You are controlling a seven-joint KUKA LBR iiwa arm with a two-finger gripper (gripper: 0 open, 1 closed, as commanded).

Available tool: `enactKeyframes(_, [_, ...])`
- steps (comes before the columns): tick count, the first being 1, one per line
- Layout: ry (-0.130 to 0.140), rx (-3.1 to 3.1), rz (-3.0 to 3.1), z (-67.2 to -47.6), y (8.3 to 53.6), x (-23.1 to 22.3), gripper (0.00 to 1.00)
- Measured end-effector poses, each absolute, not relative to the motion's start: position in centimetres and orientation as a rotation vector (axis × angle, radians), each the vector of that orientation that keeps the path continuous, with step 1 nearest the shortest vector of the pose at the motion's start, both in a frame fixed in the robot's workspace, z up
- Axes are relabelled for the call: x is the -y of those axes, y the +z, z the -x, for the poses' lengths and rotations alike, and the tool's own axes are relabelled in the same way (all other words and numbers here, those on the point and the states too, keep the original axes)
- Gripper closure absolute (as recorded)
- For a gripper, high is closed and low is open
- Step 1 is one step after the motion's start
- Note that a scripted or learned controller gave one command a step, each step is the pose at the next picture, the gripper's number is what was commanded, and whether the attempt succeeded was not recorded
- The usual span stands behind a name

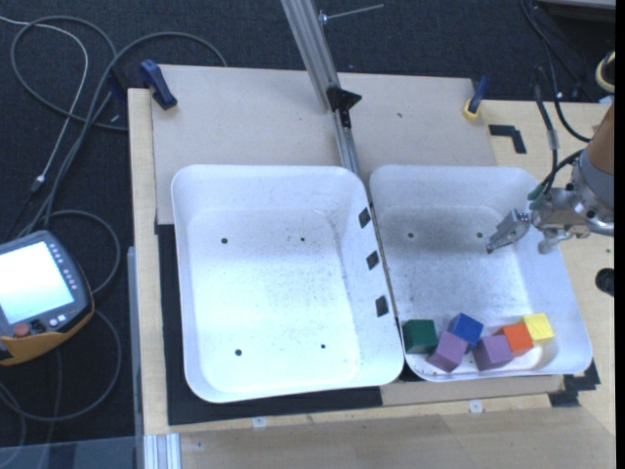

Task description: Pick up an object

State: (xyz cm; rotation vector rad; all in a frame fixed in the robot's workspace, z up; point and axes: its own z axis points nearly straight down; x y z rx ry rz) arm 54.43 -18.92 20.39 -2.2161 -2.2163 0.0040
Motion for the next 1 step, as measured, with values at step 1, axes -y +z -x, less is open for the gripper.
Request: enactKeyframes(1, [0.006,2.215,2.213,-54.56,9.47,16.96,0.0])
